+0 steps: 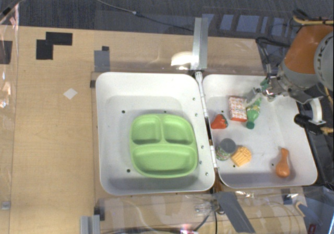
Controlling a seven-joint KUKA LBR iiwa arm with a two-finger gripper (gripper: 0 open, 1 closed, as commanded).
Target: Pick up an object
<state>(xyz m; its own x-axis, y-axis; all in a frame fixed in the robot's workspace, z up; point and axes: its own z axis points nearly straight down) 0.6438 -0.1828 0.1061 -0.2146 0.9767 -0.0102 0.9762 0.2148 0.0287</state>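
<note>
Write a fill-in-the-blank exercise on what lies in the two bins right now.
1. The green tray lies in the ____ bin of the camera view.
2. The tray has ____ compartments.
3. The orange toy lies near the right bin's ____ corner in the view.
4. The small box lies ____ of the red toy.

Missing words: left; three; lower right; upper right
</note>
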